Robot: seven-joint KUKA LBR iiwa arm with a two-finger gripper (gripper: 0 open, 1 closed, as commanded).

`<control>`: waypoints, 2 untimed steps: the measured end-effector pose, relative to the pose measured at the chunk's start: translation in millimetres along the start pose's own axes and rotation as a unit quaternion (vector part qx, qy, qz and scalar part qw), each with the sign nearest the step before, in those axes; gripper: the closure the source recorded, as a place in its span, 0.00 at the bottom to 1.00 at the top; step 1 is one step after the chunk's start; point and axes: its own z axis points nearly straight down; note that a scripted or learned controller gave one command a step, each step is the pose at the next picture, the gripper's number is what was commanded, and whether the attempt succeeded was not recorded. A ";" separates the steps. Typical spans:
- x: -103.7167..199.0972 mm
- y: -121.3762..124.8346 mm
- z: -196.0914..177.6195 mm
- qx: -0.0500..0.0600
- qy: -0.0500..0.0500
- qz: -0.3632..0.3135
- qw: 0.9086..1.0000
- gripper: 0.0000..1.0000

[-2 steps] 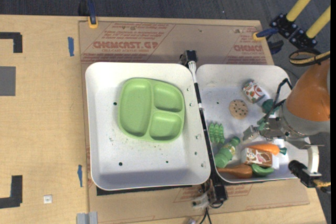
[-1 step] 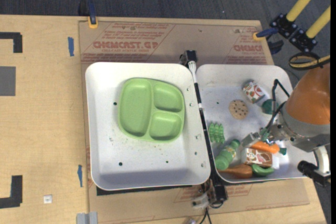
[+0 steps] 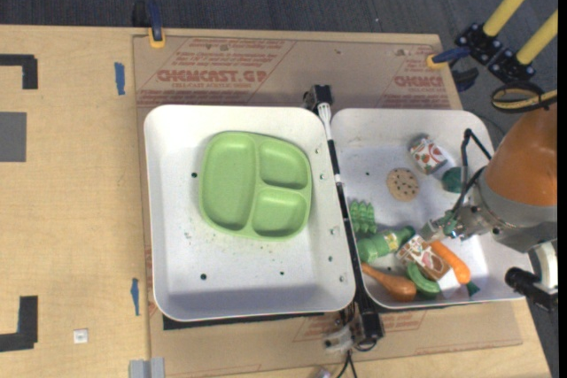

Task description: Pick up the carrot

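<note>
Carrot (image 3: 450, 261), orange, lies at the front of the right bin (image 3: 372, 130), touching a small can (image 3: 415, 250) in a heap with a green bottle (image 3: 383, 244) and a brown piece (image 3: 390, 280). The hand (image 3: 454, 227) sits low just above this heap, and I cannot tell its state. The left bin (image 3: 168, 190) bears a green plate (image 3: 255, 184); a cookie (image 3: 403, 184) lies apart.
</note>
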 end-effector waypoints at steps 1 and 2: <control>-0.2 1.0 -9.8 -0.002 -0.001 0.000 1.000 1.00; 30.5 26.4 -69.3 0.008 -0.001 0.114 0.993 1.00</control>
